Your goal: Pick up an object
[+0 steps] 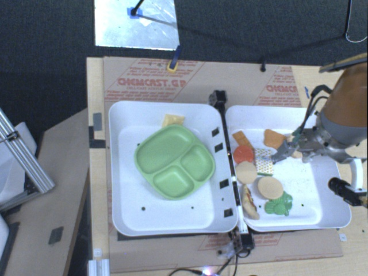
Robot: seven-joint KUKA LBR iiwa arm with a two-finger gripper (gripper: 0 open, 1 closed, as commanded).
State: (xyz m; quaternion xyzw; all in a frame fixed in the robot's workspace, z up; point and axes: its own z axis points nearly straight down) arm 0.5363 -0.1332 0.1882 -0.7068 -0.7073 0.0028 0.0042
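Where the grey arm with its orange band reaches in from the right, we see its end effector (289, 148) low over the right shallow white bin (328, 211), just beside the orange wedge-shaped toy piece (274, 137). We cannot tell whether it is open or closed — its tips blur against the bin floor, and nothing shows plainly between them.

Taking that orange wedge as our landmark, we find the other toy foods gathered to its left and below it: a narrow orange-brown strip (241, 138) to the left, a round red tomato-like piece (244, 154) below that, then a small green-and-white checked square (264, 161), a pale tan disc (246, 172), a round bun-coloured piece (269, 187) and a green leafy toy (279, 204) lowest of all.

Well left of the wedge, the left white bin (123, 154) holds a light green three-compartment plastic plate (174, 161) — with a small yellow piece (172, 120) just above its rim.
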